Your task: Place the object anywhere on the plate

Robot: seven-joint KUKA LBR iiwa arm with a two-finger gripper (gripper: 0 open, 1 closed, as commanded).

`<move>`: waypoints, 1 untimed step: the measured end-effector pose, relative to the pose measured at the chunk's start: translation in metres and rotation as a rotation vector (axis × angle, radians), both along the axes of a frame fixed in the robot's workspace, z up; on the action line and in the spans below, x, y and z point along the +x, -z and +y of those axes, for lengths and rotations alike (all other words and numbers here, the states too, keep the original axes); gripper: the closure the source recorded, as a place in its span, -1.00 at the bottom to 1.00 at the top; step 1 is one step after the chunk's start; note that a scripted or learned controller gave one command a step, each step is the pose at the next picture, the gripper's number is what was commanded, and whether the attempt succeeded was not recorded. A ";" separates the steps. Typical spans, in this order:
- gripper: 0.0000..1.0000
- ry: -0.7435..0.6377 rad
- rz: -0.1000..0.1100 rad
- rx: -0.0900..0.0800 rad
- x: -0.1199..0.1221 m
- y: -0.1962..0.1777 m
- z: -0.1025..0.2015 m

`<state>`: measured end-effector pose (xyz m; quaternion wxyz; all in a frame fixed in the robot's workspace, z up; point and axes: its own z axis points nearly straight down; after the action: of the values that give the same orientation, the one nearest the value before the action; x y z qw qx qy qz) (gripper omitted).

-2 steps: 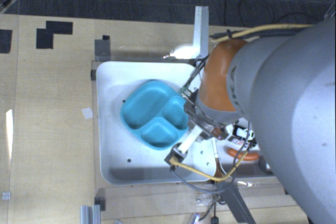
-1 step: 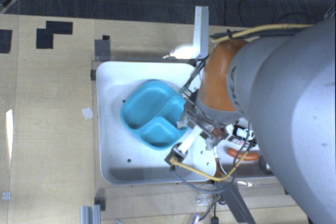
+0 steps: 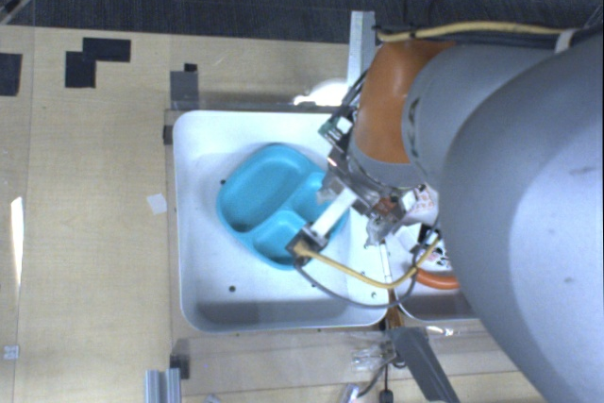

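A shallow white rectangular plastic bin (image 3: 189,231) sits on the pale wooden table (image 3: 85,203). Inside it lies the bright blue plastic plate (image 3: 269,193), which is divided into compartments. The plate lies tilted across the bin's middle and toward its right side, with one larger compartment to the upper left and a smaller one to the lower right. Nothing can be seen resting in its compartments.

The big grey robot arm (image 3: 510,203) comes in from the right, its orange band (image 3: 387,109) above the wrist. It covers most of the second white bin (image 3: 429,302), which stands beside the first. The claw (image 3: 380,220) hangs low over the divide between the two bins, just beside the plate's right edge. It is seen from above and crowded by the wrist, so I cannot tell how far open it is or whether it has hold of anything.

A curved orange object (image 3: 439,280) peeks out from under the arm in the right bin, near the claw but apart from the plate. Most of it is hidden, so its shape is unclear.

Black angular tape marks (image 3: 94,59) lie on the table at the far left, well apart from the bins.
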<state>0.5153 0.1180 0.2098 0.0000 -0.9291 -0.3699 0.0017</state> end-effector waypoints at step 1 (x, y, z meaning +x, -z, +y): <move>-1.00 0.105 -0.014 0.007 -0.024 0.119 0.039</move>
<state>0.4915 0.1569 0.0906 0.0006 -0.9472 -0.3206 -0.0059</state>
